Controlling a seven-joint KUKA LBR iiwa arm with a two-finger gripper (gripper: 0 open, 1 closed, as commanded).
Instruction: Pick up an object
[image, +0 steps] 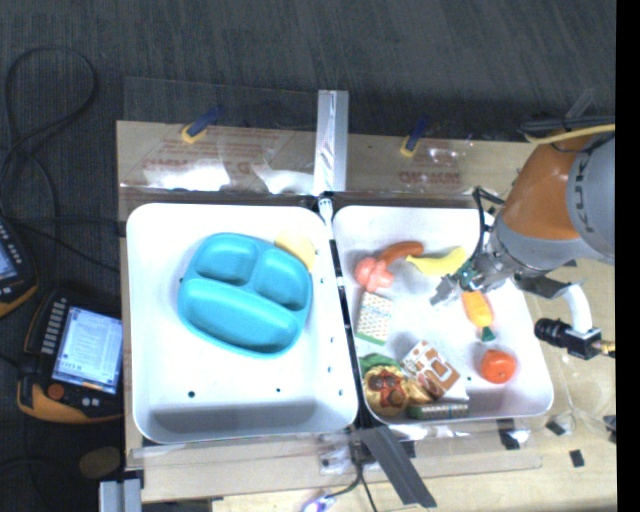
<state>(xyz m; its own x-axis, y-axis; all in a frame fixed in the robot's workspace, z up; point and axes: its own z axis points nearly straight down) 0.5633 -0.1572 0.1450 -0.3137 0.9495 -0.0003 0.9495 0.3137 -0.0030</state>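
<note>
Bench bins; carton print unreadable.

bright blue tray, white bins, yellow banana, orange carrot, red-orange tomato, checkered card

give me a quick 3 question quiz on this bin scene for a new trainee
1. True or false: the blue divided tray lies in the right bin.
2. Which lies nearest the gripper? A) tomato B) carrot C) snack packet
3. Fill in: the banana lies in the ___ bin.

Key: 1 false, it lies in the left bin. 2 B. 3 right.
</note>
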